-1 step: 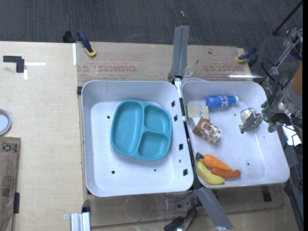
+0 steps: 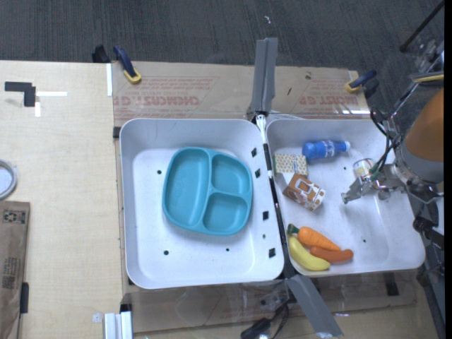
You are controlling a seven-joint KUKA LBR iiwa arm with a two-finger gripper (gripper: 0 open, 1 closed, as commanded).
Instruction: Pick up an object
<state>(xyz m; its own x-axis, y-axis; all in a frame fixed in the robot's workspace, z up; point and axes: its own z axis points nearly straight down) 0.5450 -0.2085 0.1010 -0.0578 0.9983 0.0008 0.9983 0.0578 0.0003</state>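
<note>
My gripper [image 2: 361, 184] hangs low over the right side of the right bin [image 2: 395, 249], with the arm coming in from the right. Nothing shows in its grasp. To its left lie a brown and white small box [image 2: 304, 192] and a checkered packet [image 2: 291, 163]. A blue bottle [image 2: 325, 149] lies on its side at the back of the bin. An orange carrot [image 2: 322, 243] and a yellow banana [image 2: 306, 256] rest at the front left corner.
The left bin [image 2: 141, 210] holds a teal divided plate [image 2: 208, 190]. A grey divider bar [image 2: 265, 76] runs between the bins. Blue and yellow clamps [image 2: 127, 65] sit on the cardboard behind. A tape roll [image 2: 4, 180] lies at the far left.
</note>
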